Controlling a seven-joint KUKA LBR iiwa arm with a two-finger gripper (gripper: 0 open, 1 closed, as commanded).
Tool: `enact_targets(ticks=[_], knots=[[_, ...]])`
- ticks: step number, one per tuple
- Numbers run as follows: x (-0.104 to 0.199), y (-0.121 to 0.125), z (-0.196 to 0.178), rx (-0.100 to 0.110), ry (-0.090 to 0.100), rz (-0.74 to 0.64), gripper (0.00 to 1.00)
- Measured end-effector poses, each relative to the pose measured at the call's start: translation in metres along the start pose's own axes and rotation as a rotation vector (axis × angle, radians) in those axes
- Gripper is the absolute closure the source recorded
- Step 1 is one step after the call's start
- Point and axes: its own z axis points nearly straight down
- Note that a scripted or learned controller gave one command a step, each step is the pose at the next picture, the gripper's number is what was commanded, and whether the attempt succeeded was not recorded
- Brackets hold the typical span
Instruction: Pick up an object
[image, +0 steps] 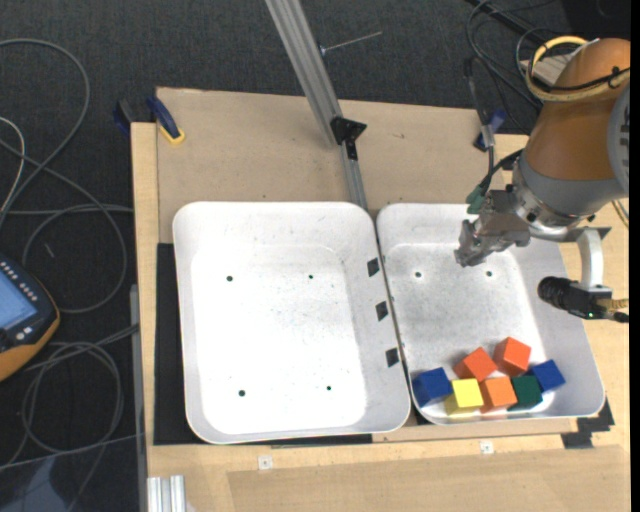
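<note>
Gripper, jaw state unreadable, hangs over right bin, well apart from the blocks: probably light, rigid, smooth; grip opposite flat faces.

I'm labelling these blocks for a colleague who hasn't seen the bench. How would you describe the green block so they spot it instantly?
Start at the right-hand white bin and go to its near edge, where the coloured blocks huddle. The green block sits toward the right of that cluster, beside an orange block and just below a blue block. It is the only green one.
</note>
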Motion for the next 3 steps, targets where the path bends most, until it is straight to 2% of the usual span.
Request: enact_targets(ticks=[1, 3], knots=[[0.057, -0.009, 0.011, 0.003, 0.0, -0.001, 1.0], [0.16, -0.03, -0.006, 0.0, 0.0, -0.001, 1.0]])
